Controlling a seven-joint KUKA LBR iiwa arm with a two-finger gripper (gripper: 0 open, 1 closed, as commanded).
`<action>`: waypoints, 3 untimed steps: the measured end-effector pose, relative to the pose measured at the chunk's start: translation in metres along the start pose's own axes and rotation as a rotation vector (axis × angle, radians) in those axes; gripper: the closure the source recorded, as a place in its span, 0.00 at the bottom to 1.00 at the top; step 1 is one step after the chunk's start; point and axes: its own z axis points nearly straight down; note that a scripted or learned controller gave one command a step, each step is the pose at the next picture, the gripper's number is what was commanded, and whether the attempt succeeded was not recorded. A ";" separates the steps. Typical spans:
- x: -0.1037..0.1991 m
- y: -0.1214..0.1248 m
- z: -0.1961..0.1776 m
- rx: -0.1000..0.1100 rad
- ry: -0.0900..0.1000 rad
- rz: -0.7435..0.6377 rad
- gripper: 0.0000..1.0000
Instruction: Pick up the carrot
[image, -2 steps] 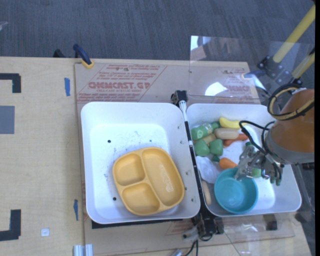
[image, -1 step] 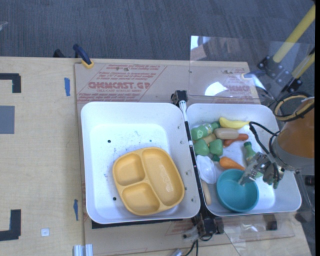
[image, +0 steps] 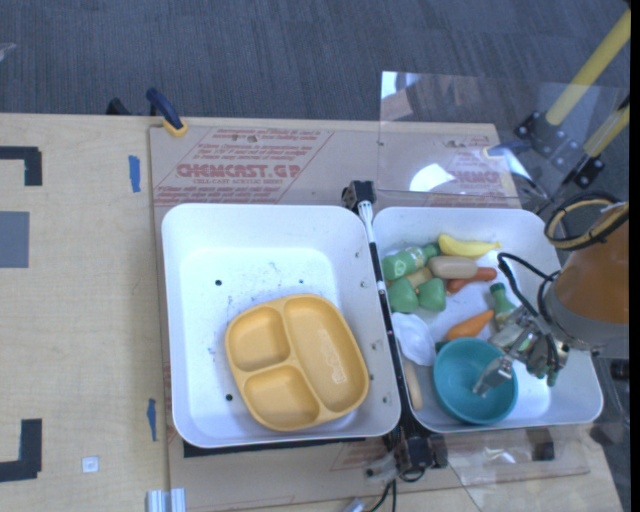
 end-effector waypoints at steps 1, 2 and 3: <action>-0.050 0.091 0.002 0.000 0.003 0.133 0.00; -0.031 -0.001 0.002 -0.005 0.021 0.638 0.00; -0.079 0.140 -0.074 0.001 0.007 0.525 0.00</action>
